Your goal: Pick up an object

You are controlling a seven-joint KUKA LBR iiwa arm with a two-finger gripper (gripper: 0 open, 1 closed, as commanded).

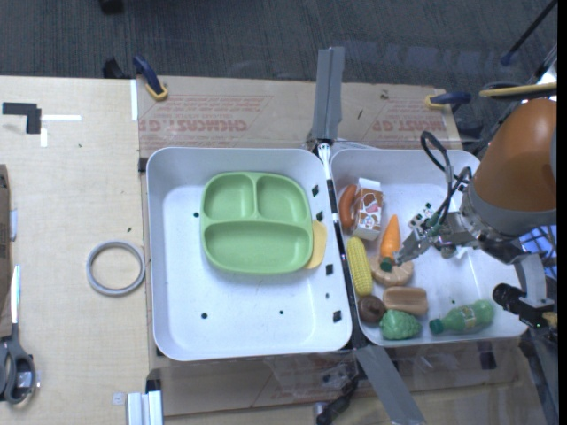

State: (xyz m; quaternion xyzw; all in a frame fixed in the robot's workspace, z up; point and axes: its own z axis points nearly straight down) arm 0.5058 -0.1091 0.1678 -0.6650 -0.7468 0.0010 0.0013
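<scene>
A cluster of toy food items is seen in the right bin (461, 162), gathered along its left side and lower edge. A carrot (390, 235) lies tilted near the middle of the cluster, just beside a small printed carton (368, 207) and an orange sausage-like piece (346, 205) that sits against the bin's left wall. Below these, a yellow corn cob (359, 265) is laid lengthwise, and a tan mushroom-like piece (394, 274) is seen to its right. Lower still, a dark brown item (371, 307), a bread roll (407, 299), a green broccoli piece (399, 325) and a green bottle (462, 318) are lined along the lower edge of the bin. The gripper (403, 253) is positioned at the centre-right of the frame, its tip lowered just beside the carrot and above the mushroom-like piece; whether its tip is apart or together cannot be told, and no item is seen held by it. The grey arm with its orange band (527, 158) is seen at the right edge. In the left bin (177, 308), a green divided plate (257, 222) is set in the upper middle, with a yellow piece (319, 244) tucked at its right edge. On the bench at the left of the frame, a roll of tape (116, 266) and scissors (16, 366) are laid.
</scene>
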